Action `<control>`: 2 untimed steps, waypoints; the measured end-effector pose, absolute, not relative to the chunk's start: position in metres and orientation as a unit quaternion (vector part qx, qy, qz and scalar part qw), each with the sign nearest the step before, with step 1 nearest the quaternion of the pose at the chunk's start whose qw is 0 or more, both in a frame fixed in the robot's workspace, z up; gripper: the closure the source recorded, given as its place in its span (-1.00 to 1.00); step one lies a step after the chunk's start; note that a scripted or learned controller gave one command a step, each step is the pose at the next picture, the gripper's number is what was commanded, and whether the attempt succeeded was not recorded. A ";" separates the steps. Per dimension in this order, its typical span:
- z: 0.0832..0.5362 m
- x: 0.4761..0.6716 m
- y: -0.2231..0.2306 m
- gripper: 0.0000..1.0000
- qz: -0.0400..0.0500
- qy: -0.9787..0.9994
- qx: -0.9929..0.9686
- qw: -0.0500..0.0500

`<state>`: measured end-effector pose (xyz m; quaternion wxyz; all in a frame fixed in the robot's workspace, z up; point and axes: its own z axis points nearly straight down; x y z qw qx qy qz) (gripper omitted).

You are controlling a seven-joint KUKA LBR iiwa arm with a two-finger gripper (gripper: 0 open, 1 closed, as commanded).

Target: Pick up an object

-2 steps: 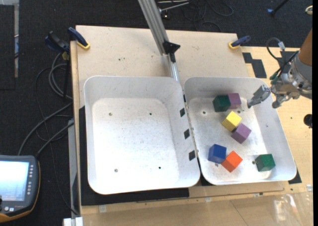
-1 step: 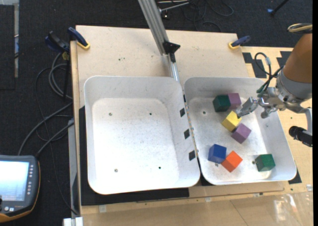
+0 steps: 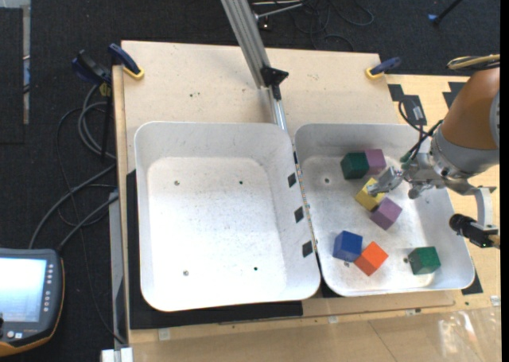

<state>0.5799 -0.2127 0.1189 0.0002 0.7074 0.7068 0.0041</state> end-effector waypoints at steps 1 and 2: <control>0.133 0.582 -0.214 1.00 0.005 0.707 0.707 0.005; 0.185 0.573 -0.217 1.00 0.001 0.707 0.707 0.003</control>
